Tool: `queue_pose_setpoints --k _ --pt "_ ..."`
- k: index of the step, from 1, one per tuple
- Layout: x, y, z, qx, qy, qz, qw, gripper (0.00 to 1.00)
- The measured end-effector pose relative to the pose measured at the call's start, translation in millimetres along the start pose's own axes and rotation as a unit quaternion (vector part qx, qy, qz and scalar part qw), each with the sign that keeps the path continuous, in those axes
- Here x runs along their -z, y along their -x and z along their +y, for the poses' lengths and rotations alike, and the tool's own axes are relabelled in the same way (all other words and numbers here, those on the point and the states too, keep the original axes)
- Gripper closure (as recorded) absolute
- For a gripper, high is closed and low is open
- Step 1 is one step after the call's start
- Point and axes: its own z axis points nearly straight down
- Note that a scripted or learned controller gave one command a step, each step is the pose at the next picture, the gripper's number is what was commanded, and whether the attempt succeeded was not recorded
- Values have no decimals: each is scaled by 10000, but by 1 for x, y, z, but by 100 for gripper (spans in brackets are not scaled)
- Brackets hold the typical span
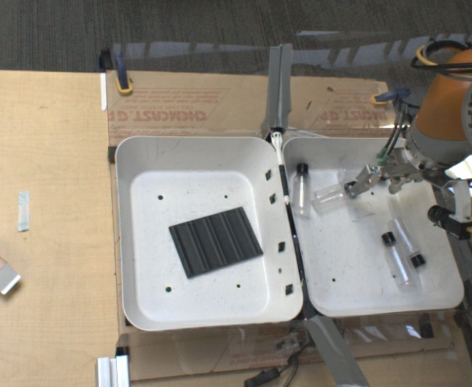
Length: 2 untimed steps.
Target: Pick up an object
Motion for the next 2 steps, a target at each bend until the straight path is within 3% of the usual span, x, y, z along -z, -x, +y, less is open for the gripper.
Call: queue_pose_setpoints --k 1,2 --pt "-26 -50 36 689 -185 12 9974 0" --pt "-18 -49 38 700 -127 -25 9975 100"
